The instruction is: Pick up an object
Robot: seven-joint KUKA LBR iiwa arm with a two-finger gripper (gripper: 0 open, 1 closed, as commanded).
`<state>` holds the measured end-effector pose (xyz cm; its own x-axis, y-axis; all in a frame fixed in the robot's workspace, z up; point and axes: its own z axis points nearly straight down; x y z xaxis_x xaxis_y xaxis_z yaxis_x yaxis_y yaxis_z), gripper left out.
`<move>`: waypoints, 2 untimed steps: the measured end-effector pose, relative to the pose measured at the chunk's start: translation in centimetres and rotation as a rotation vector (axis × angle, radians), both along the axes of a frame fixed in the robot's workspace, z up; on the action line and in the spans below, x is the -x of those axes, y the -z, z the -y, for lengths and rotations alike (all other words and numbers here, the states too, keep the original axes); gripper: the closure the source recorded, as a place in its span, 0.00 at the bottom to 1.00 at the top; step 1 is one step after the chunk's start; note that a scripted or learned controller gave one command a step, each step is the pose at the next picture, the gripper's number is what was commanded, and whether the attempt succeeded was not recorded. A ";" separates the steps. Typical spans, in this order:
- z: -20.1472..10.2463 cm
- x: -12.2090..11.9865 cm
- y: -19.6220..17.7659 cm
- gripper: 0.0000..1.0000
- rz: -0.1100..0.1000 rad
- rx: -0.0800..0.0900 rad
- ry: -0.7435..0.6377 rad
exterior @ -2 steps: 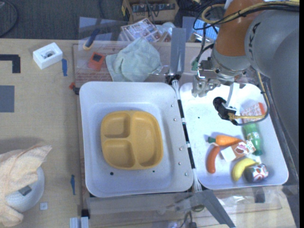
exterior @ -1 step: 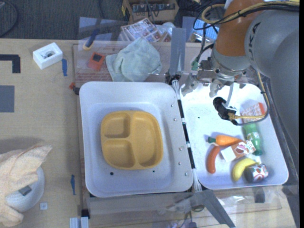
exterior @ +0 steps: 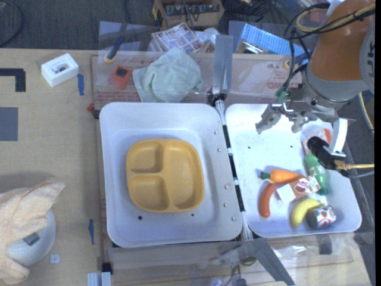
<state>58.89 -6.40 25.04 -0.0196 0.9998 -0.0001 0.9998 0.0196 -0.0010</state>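
A yellow divided plate point(exterior: 165, 175) sat in the left white bin point(exterior: 113, 130). The right white bin point(exterior: 250, 130) held an orange carrot point(exterior: 283, 175), a red-orange sausage point(exterior: 265, 199) and a yellow banana point(exterior: 302, 210).

My pale wooden bench point(exterior: 53, 136) meets dark grey carpeted floor point(exterior: 59, 11) at its far edge, where a cluttered cardboard box point(exterior: 186, 5) sits.

Yellow compartment tray point(exterior: 165, 174) in left bin point(exterior: 113, 159); pale green cloth point(exterior: 169, 76) behind bins; small white box point(exterior: 59, 69) upper left; beige cloth point(exterior: 27, 210) lower left.
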 end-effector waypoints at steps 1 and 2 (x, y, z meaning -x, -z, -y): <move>5.3 1.1 16.2 0.00 0.009 0.001 -0.249; 4.3 6.1 16.2 0.00 0.009 0.001 -0.254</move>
